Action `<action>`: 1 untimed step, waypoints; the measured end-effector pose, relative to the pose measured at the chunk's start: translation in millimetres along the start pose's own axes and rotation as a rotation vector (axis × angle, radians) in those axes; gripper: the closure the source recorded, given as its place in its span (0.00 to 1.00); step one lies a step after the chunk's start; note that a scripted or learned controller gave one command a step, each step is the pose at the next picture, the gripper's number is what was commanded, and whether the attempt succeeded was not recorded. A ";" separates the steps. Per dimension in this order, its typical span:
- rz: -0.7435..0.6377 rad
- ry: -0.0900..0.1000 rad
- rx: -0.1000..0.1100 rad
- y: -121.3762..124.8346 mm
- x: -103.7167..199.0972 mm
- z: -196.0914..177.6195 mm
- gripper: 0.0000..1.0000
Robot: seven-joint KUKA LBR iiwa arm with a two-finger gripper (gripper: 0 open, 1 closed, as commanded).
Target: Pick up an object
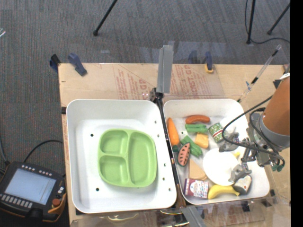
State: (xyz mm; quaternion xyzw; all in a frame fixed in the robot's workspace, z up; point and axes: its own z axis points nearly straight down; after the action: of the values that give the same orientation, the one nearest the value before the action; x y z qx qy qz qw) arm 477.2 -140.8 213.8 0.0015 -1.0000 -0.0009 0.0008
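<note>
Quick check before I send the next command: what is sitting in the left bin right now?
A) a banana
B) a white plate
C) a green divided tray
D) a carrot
C: the green divided tray lies alone in the left bin, while the banana, white plate and carrot all lie in the right bin.

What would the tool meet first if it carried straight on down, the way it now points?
Probably the dark-and-white item right under the tool, beside the banana and the white plate's edge. Depth is unclear from this slanted view.
</note>
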 end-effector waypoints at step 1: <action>-0.058 0.008 -0.003 10.4 -59.7 96.7 0.00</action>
State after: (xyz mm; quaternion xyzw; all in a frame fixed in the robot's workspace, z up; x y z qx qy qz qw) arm 536.7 -130.1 117.0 0.0307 -0.9995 -0.0024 0.0047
